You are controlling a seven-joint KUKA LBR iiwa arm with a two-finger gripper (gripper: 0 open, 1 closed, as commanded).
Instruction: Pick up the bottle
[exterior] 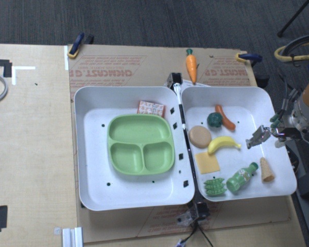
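From above we see two white bins side by side on the bench. In the right bin (257,99) the bottle (241,177), green with a paler label, lies on its side near the front wall, its cap pointing up and to the right. Just left of it sits a green ridged piece (214,186), and to its right a cone (268,170) rests near the bin's right wall. Further back lie a yellow slice (207,162), a banana (223,144), a tan bun (199,136), a dark green ball (215,119) and a sausage (225,117). The gripper (258,136) reaches in over the right wall, above the bare floor between banana and cone, well apart from the bottle; its jaws hold nothing, and we cannot tell how wide they stand. The left bin (87,153) holds a green tray (141,144) and a small box (151,108) behind it. A carrot (190,65) lies on the cardboard beyond the bins.
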